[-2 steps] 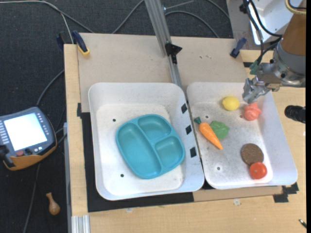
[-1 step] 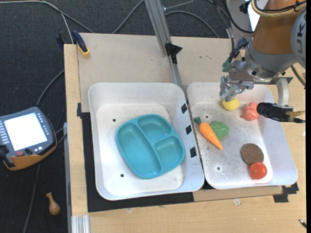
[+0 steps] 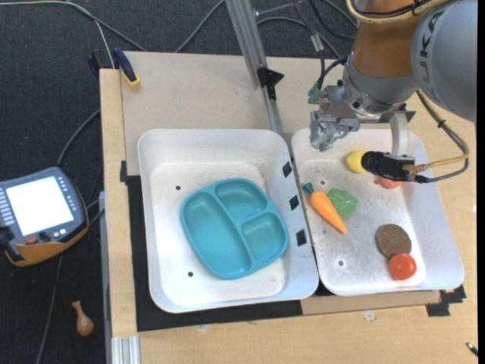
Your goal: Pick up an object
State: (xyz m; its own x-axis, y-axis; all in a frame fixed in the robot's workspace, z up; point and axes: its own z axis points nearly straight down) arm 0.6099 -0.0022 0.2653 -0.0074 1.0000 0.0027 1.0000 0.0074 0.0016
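My gripper [image 3: 325, 138] hangs over the far left corner of the right bin [image 3: 447, 241], open, with nothing between its fingers. A yellow lemon-like piece [image 3: 354, 161] lies just to its right in that bin. An orange carrot [image 3: 328, 210] lies nearer the front, touching a green piece [image 3: 344, 201]. A brown disc [image 3: 393, 239] and a red tomato [image 3: 402, 266] sit at the front right. A small reddish piece [image 3: 389, 182] is partly hidden under the robot's own hardware.
The left bin [image 3: 163, 203] holds a teal divided plate [image 3: 233, 227]. A slanted metal post [image 3: 254, 48] rises at the back between the bins. A handheld pendant [image 3: 38, 214] lies off the bench to the left.
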